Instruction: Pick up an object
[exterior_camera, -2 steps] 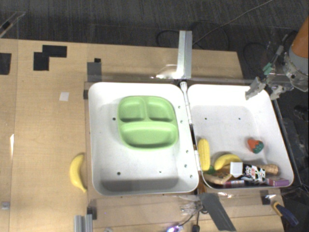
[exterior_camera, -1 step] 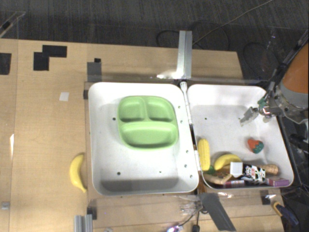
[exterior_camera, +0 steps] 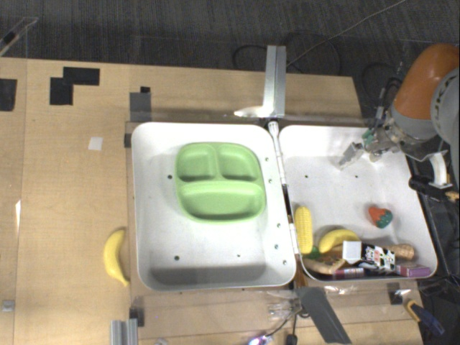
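- So the gripper (exterior_camera: 357,152) sits over the far right part of the right bin (exterior_camera: 323,200), and its fingers look spread apart with nothing between them. We'd call it empty-handed for now.
- Under it there's just bare white bin floor, so it isn't lined up with anything yet.
- Moving outward, the closest candidate is the little strawberry (exterior_camera: 380,216), sitting alone nearer the front, well apart from the gripper.
- Further out, the rest of the stuff is jammed along the front wall of that bin: a corn cob (exterior_camera: 304,228) by the divider, a banana (exterior_camera: 336,238) just beside it, then a cluttered row of small bits we can't really name.
- The left bin (exterior_camera: 154,192) has a green divided tray (exterior_camera: 218,179), and a second banana (exterior_camera: 115,256) lies out on the bench beside that bin.
- Our read: we're at the approach stage, no grasp started.
- Next move probably means swinging toward the front of the bin and dropping down. The strawberry seems the easiest target since it's isolated; the front pile risks a bad grip against the wall.
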Action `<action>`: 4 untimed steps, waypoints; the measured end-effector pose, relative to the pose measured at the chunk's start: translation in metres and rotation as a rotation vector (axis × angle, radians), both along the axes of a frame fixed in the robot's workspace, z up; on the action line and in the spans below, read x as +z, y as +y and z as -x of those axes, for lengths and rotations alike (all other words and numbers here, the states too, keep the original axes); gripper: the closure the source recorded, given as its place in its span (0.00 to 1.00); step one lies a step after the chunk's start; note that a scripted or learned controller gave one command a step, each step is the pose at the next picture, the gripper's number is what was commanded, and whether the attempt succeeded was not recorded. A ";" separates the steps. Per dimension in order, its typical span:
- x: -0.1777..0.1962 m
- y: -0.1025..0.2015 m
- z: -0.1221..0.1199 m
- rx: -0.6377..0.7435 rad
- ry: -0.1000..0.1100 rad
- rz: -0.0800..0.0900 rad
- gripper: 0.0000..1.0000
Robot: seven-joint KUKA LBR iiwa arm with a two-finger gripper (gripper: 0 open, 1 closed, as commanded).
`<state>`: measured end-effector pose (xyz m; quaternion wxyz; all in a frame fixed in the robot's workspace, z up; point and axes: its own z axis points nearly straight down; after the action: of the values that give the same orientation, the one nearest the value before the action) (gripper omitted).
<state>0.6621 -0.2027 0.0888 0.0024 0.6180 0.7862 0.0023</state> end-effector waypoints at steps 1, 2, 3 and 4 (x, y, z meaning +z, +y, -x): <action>0.002 0.033 0.152 -0.223 -0.006 -0.001 0.00; 0.003 0.092 0.169 -0.090 -0.016 0.004 0.00; 0.003 0.092 0.169 -0.090 -0.016 0.004 0.00; 0.014 0.095 0.166 -0.086 -0.020 -0.001 1.00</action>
<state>0.4960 -0.1077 0.1032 0.0099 0.6513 0.7587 0.0090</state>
